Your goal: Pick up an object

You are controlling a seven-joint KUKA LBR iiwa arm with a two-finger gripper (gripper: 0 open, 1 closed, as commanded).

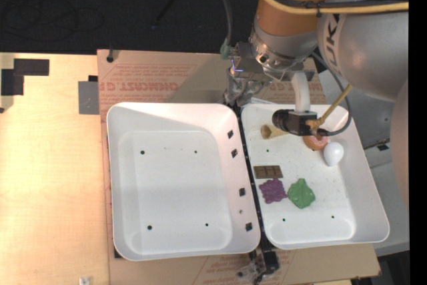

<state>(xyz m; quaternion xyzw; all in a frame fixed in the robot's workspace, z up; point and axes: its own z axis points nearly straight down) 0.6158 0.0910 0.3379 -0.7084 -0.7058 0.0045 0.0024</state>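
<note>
The light wooden bench [47,177] carries two shallow white plastic bins: the left bin [127,237] and the right bin [370,223], which holds the objects, including a green crumpled lump [301,193] and a white egg-shaped ball [333,154]. The two-finger gripper [241,87] hangs above the right bin's far-left corner, its finger state impossible to tell, so the approach step appears to be in hand. The next move likely calls for travel toward the near side and a descent onto one object, keeping off the rim between the bins.

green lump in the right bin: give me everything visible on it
The green lump is a bright green, irregular, crumpled-looking blob, soft or rubbery by its look. It lies flat on the floor of the right bin, toward the near half. A purple lump sits right beside it, touching or nearly so.
</note>
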